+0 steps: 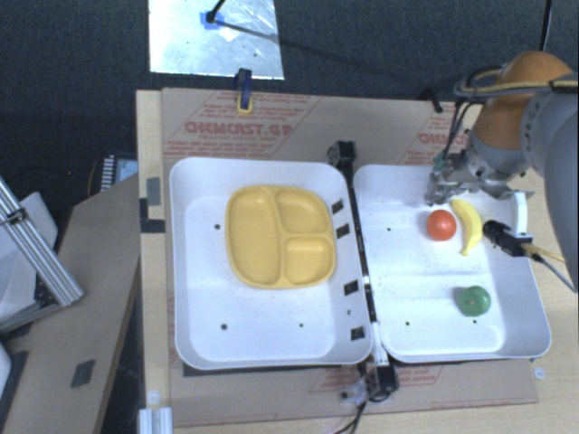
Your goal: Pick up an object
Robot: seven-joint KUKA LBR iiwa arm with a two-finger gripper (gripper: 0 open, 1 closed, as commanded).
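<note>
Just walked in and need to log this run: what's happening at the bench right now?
The grey arm reaches in from the right, its gripper low over the right bin, just above a red-orange ball and beside a banana. Nothing is visibly held. A green ball sits nearer the front of that bin. The left bin holds a yellow divided plate.

Glossy plastic bins (271, 351), matt yellow tray (279, 236)

In the right bin (398, 333) we see open floor across its left half and near edge. The tomato (441, 225) and banana (467, 224) crowd the far corner under the gripper (441, 191), and the lime (472, 300) sits apart, approachable from all sides.
</note>
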